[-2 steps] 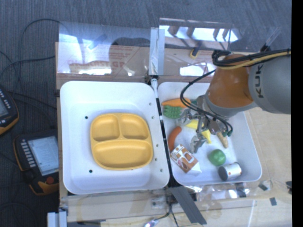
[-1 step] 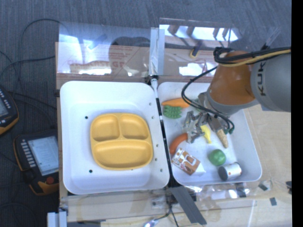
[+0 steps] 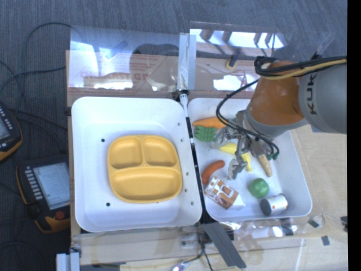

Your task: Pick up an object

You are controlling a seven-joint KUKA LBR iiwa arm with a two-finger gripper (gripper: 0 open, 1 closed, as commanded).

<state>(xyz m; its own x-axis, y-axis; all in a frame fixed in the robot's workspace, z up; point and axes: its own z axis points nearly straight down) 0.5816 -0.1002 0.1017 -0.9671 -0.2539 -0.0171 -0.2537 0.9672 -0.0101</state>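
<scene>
The grey arm [image 3: 316, 95] with its orange band [image 3: 276, 97] reaches over the right bin [image 3: 302, 199], its tool [image 3: 243, 161] low among a carrot [image 3: 207, 122], a red sausage [image 3: 212, 170], a green ball [image 3: 259, 187], a silver can [image 3: 274, 204] and a patterned box [image 3: 220, 192]. The left bin [image 3: 90, 208] holds a yellow divided tray [image 3: 145, 168].

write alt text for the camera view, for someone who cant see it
A grey and orange robot arm lowers its gripper into the right white bin among small toy foods. The left bin holds a yellow divided tray.
</scene>
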